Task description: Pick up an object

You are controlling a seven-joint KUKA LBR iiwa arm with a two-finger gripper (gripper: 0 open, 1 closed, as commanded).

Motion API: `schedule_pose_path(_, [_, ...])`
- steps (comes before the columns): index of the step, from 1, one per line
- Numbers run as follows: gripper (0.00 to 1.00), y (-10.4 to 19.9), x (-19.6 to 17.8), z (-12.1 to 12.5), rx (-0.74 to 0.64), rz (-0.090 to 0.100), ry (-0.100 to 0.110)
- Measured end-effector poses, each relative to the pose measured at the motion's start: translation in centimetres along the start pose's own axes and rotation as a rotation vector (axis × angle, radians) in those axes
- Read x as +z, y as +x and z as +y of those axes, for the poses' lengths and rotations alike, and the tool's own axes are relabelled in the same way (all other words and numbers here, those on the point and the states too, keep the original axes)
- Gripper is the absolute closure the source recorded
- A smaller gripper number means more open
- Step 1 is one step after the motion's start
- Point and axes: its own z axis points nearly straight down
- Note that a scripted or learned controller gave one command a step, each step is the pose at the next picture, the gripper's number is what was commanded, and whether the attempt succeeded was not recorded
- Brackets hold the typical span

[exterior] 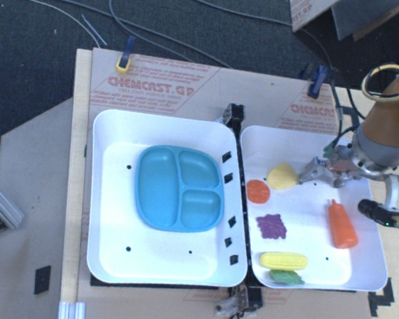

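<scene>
Lemon-looking yellow thing [282,176] seems to be the target, sitting in the right bin [366,280] toward its far left corner, with an orange round piece [257,191] just beside it. The gripper [311,172] is down right next to it on the side away from the divider, fingers apart by the look of it and nothing between them. Honestly can't tell if a fingertip is touching the yellow thing or just near it. My worry: it's round, so if the fingers close off-centre it'll squirt out toward the orange piece or the bin wall. The purple bit [272,226], the carrot [342,224] and the corn [283,260] sit well apart. The blue tray [180,189] is in the left bin [104,244].
</scene>
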Motion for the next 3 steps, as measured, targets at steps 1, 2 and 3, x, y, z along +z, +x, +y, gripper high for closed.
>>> schedule_pose_path(1, [1.0, 0.0, -1.4, 0.2, -0.001, -0.001, -0.006])
schedule_pose_path(2, [1.0, -0.4, -7.8, 0.0, 0.002, -0.003, -0.009])
schedule_pose_path(3, [1.0, -1.3, -13.1, -0.1, 0.002, -0.004, -0.01])
